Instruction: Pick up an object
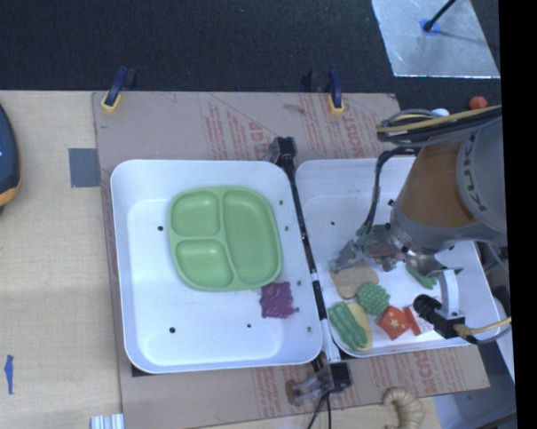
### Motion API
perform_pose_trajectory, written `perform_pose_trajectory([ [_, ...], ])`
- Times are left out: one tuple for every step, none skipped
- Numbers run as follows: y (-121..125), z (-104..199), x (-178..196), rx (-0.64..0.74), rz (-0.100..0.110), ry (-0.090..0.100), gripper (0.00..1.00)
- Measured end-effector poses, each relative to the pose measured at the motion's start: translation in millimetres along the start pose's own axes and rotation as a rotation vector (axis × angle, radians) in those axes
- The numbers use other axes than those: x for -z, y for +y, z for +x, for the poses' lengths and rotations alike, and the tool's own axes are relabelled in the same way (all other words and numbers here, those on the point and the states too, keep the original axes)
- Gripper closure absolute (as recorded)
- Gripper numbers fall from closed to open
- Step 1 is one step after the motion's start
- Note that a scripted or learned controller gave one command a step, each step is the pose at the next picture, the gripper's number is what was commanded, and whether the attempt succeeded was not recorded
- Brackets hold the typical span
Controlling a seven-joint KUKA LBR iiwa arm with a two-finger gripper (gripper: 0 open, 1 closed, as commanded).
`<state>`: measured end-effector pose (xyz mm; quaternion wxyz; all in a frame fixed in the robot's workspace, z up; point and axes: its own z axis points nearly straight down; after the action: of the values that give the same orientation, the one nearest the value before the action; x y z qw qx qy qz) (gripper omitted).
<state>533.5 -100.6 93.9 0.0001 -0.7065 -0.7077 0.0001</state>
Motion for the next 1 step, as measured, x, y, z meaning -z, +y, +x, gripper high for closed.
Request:
perform_pose_trajectory([
  [-60.6, -9.4, 29.0, 0.000, 0.007, 0.001, 0.00],
])
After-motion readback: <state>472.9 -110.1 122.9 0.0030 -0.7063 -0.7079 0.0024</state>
